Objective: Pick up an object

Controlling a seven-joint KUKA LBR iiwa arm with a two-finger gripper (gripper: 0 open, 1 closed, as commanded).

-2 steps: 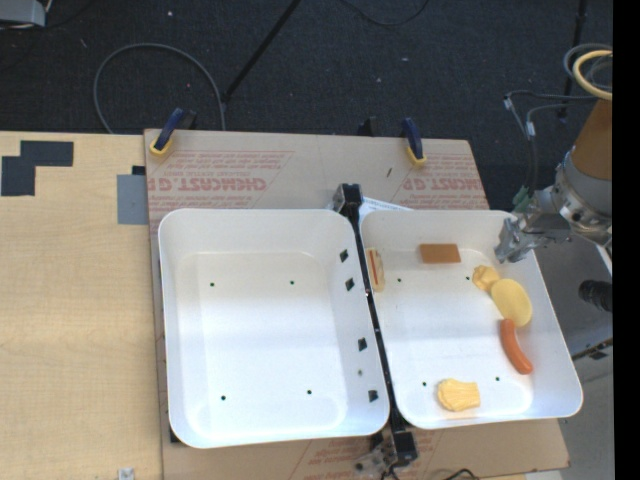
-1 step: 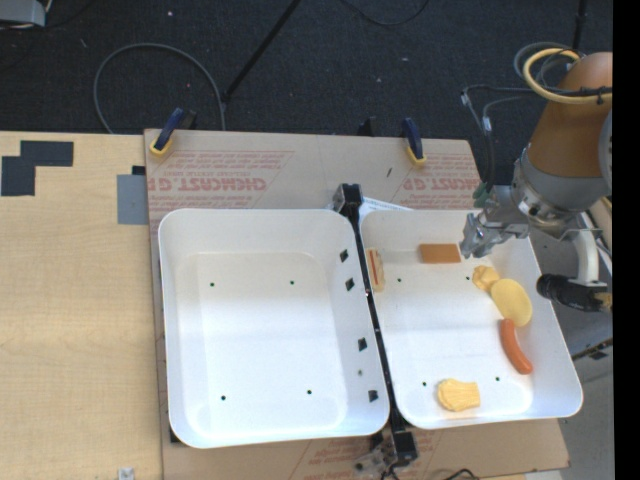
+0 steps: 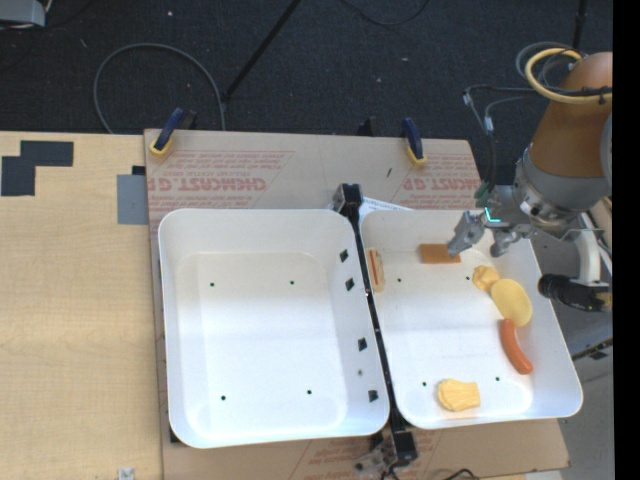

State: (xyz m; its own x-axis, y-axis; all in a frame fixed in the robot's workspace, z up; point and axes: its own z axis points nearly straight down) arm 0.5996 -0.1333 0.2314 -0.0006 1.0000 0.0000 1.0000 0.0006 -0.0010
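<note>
Objects, right bin (image 3: 560, 393): 5 — orange block (image 3: 437, 255), bun (image 3: 376, 269), yellow piece (image 3: 506, 295), sausage (image 3: 516, 347), yellow lump (image 3: 459, 395).
End effector (image 3: 483, 236): fingers apart, gripping nothing.
Left bin (image 3: 175, 298): 1.

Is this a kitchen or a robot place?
Probably a robot lab: a robot arm reaches over two white bins clamped to a board, with toy food inside and cables behind.

the arm (image 3: 566, 138) reaches in from the right, wrist angled down-left.
</note>
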